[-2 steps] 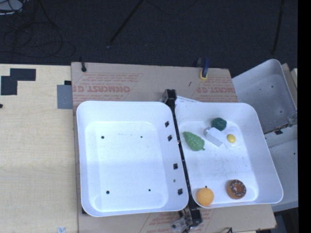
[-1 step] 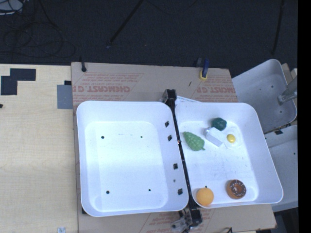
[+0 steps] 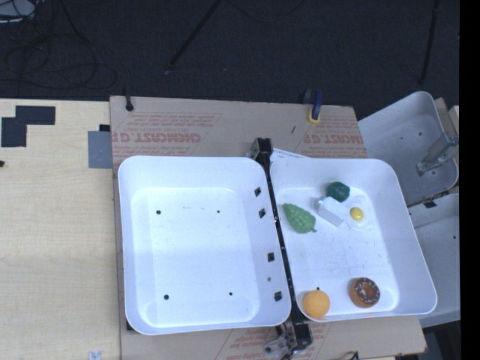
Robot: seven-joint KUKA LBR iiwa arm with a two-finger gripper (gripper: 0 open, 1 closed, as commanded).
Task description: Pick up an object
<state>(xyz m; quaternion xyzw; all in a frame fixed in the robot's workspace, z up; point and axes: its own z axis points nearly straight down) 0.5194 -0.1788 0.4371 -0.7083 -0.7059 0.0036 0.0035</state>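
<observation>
The right white bin (image 3: 405, 231) holds several small objects. A green leafy piece (image 3: 298, 219) lies near its left wall. A dark green lump (image 3: 338, 192) sits toward the back, with a white block (image 3: 329, 213) just in front of it and a fried-egg toy with a yellow yolk (image 3: 356, 215) beside that. Near the front wall rest an orange ball (image 3: 316, 304) and a brown doughnut (image 3: 364, 292), a short gap between them.
The left white bin (image 3: 131, 223) stands beside the right one, with a black strip (image 3: 272, 231) along their shared edge. Both rest on a cardboard sheet (image 3: 187, 130). A clamp (image 3: 315, 109) grips the cardboard's back edge. A grey metal plate (image 3: 409, 137) lies at the right.
</observation>
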